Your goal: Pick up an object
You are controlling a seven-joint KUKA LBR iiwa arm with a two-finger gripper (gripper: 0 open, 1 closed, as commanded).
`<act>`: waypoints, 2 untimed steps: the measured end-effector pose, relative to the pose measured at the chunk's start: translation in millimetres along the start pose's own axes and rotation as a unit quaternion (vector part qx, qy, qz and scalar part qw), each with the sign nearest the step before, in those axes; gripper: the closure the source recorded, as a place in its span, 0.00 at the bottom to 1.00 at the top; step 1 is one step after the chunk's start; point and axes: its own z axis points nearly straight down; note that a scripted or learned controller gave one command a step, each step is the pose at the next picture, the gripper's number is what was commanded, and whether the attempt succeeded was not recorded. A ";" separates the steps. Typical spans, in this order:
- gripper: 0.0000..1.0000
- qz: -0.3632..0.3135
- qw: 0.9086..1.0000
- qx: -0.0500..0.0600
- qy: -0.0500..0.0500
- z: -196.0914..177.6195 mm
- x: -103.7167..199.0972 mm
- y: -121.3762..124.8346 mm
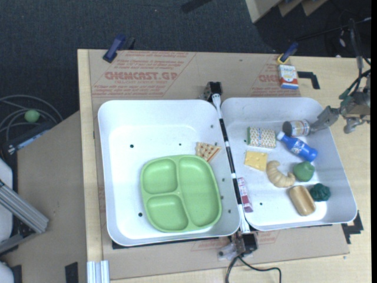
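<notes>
At the right edge of the frame the gripper [327, 118] hangs just over the upper right rim of the right bin [347, 188], and nothing shows between its fingers; how wide they stand cannot be told from here. The pick looks not yet begun: every candidate lies in that bin. Nearest the gripper is a small jar [296, 127], with a blue bottle [298, 147] just below it; a cracker pack [261, 137] and a yellow cheese slice [255, 160] sit toward the bin's left side, while a croissant [279, 174], a green ball [304, 171], a bread roll [301, 200] and a dark green piece [320, 191] crowd the lower right. That cluster leaves little room for fingers. In the left bin [115, 158] rest a green divided plate [179, 192] and a waffle cracker [207, 151].
</notes>
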 end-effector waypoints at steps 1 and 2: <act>0.00 0.000 1.000 0.000 0.000 53.9 -6.2 47.6; 0.00 -0.001 1.000 -0.004 0.001 150.8 4.6 62.4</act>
